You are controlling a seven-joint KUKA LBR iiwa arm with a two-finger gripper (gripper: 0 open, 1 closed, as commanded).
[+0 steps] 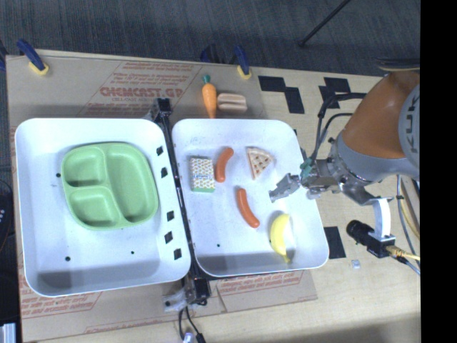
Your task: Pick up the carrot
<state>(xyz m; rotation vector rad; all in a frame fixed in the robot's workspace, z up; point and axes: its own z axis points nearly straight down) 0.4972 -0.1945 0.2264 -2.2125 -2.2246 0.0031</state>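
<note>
The carrot [208,98], orange with a green top, lies on the cardboard just behind the right bin [303,213], outside it, with its tip pointing toward the bin. My gripper [285,187] hangs over the right side of the right bin, between the pizza slice [259,161] and the banana [280,235]. It is well to the right of the carrot and nearer the front. Nothing shows in the gripper.
A small bun [232,103] lies right beside the carrot. The right bin also holds a striped sandwich block [202,174] and two sausages [223,163] [248,207]. A green divided plate [109,185] sits in the left bin [28,249]. Clamps [243,66] grip the cardboard's back edge.
</note>
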